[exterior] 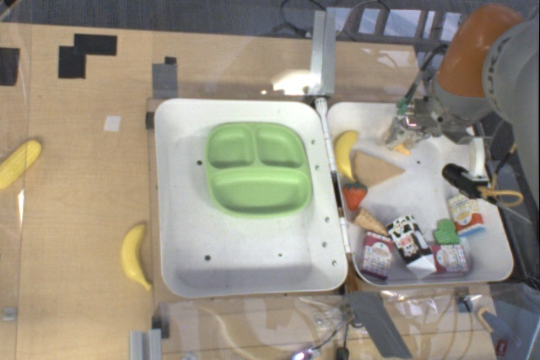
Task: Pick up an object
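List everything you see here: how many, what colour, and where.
green divided plastic plate: one, green, middle of left white bin
yellow banana in the bin: one, yellow, right white bin's left wall
tan flat wedge: one, tan, right of that banana
small red piece: one, red, nearer than the wedge
tan cone: one, tan, beside the red piece
small printed cartons: about five, mixed colours, right bin's near side
yellow banana on the bench: one, yellow, left of left bin
long yellow piece: one, yellow, bench's left edge
black tape marks: two, black, bench's far left
grey arm: one, grey with orange band, from the right
gripper: one, over right bin's far side
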